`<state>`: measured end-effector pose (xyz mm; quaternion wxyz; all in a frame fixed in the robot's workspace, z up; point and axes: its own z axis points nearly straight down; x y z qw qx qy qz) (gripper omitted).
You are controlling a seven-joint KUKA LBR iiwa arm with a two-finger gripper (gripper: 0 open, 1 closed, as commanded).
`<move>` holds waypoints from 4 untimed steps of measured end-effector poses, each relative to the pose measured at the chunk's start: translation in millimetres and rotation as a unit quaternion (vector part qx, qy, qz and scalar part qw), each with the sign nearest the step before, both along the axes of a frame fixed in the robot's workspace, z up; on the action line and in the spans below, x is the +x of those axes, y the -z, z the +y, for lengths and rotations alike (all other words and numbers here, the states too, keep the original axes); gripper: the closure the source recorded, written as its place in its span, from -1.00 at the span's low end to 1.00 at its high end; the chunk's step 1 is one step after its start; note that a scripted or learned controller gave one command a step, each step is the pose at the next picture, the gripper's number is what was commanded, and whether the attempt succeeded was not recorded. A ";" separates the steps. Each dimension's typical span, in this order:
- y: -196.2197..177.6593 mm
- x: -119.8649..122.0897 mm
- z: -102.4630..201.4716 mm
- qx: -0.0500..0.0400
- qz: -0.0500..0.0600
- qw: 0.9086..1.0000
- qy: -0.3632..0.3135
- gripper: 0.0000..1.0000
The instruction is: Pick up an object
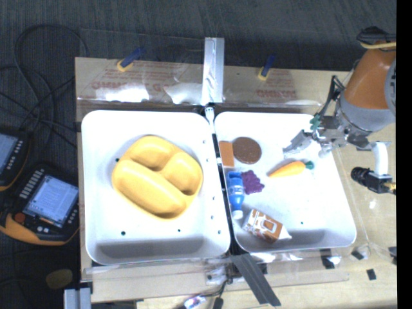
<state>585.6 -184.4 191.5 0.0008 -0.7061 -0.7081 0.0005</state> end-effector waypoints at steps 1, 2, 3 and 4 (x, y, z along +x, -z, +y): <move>95.3 13.2 -26.2 0.002 -0.003 0.997 -0.081 -1.00; 98.0 -49.7 -26.2 0.002 -0.009 0.996 -0.092 -1.00; 88.8 -49.0 -27.9 -0.001 -0.011 0.996 -0.091 1.00; -52.8 -92.3 25.7 -0.001 0.000 1.000 -0.018 1.00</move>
